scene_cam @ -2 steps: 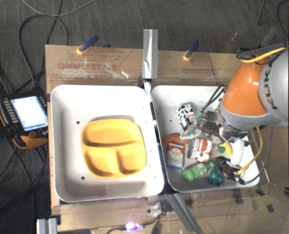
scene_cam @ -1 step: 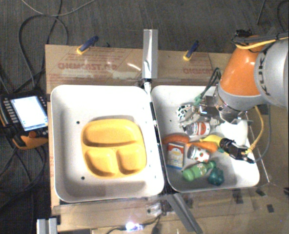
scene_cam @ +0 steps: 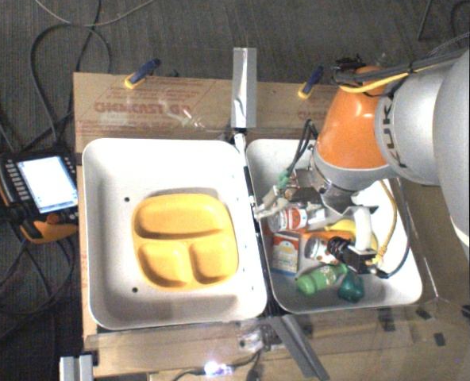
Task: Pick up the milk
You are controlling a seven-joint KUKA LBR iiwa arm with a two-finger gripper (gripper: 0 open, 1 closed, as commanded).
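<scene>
Gripper (scene_cam: pixel 298 205) sits low in the right bin (scene_cam: pixel 406 288), under the orange band (scene_cam: pixel 354 129) of the arm (scene_cam: pixel 425 109), right over the pile of items. Cannot tell its state, the wrist and cabling hide it. It is just above or touching the can; contact unclear.

Milk (scene_cam: pixel 285 254): small carton with a red and white face, lying near the right bin's left wall, just below the gripper. Long axis looks roughly top-to-bottom in the view, tilted slightly; which end is the top is too small to tell. Not lifted, resting among the other items, partly covered by the can above it.

Right bin contents, all crowded together toward the left and lower half: a red and white can (scene_cam: pixel 294 217) lying on its side directly under the gripper, a green bottle (scene_cam: pixel 321 279) lying roughly left-right along the lower edge, a dark teal object (scene_cam: pixel 350 290) just right of the bottle, a yellow item (scene_cam: pixel 342 228) behind, and a white bottle (scene_cam: pixel 364 227) upright-ish beside it. A yellow cable (scene_cam: pixel 390 221) loops down along the right side.

Left bin (scene_cam: pixel 100 213) holds a yellow tray (scene_cam: pixel 186 238) with three compartments, centred, flat.

Cardboard (scene_cam: pixel 156 105) lies behind the bins with two clamps. A pendant (scene_cam: pixel 40 185) with a lit screen sits left of the left bin.
</scene>
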